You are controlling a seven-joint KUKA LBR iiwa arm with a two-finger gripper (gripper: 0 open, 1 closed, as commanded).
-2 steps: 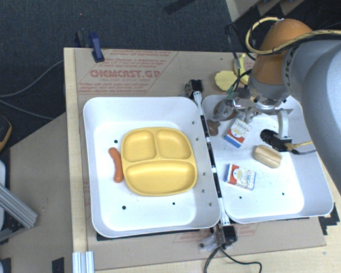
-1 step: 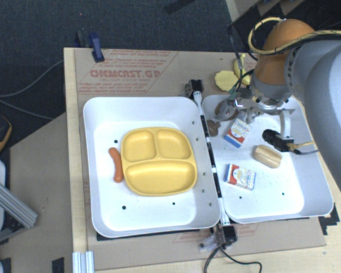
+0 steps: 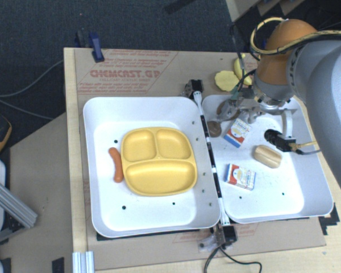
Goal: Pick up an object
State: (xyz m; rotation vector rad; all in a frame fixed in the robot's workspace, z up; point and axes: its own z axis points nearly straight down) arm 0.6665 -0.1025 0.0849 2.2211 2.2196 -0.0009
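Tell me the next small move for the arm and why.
Probably a short straight descent. The gripper hangs over the back left of the right bin, just above the small red, white and blue carton, with nothing seen between its fingers. The bread roll and the second carton lie farther away.

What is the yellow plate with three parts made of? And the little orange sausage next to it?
The yellow plate looks like smooth moulded plastic: even colour, rounded dividers, a soft sheen. The orange sausage is probably a plastic or rubber toy, judging by its uniform colour and smooth surface, though the view leaves that open.
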